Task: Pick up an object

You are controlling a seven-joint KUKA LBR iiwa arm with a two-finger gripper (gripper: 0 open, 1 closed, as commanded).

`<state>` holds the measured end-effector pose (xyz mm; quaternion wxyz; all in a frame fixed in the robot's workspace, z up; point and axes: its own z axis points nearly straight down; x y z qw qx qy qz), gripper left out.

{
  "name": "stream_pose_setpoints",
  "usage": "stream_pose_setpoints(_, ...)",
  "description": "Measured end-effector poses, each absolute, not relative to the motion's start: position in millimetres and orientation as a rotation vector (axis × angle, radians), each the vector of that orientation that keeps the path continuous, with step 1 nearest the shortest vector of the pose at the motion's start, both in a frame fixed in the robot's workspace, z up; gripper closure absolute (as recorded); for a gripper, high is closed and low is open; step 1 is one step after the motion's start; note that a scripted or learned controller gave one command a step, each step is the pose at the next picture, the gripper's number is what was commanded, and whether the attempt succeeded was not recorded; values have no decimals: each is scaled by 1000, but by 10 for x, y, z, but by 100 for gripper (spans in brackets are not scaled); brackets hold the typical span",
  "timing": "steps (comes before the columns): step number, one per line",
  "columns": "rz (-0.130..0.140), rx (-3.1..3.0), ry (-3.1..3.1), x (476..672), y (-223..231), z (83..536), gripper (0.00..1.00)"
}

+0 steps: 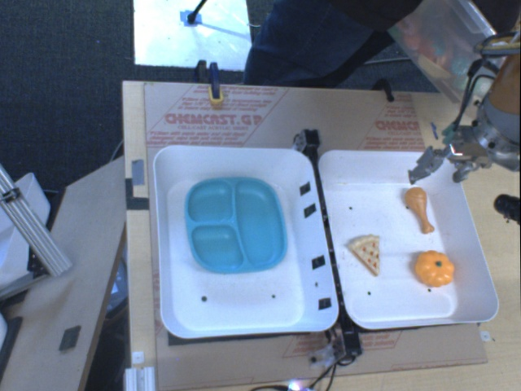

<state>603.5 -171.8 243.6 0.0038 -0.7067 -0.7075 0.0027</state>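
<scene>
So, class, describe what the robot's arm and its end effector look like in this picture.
The arm enters from the right edge: a rounded grey body with an orange band above the wrist. A thin cable loops beside it. The end effector is small, grey metal with two short dark fingers and a bright spot on it.

Drumstick [419, 208], pizza slice [367, 254], orange pumpkin [434, 269] lie apart in right bin [480, 300].

Two smooth white plastic bins [244, 320] sit on a matt, paper-covered tabletop [244, 116]; the left bin holds a glossy blue plastic divided plate [236, 224].
</scene>
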Motion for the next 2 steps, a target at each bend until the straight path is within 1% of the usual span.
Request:
stream_pose_setpoints(1, -1, -2219, -2227, 6058, -1715, 2501, 0)
stream_pose_setpoints(2, 2, -2218, -2222, 5978, -1645, 1988, 0)
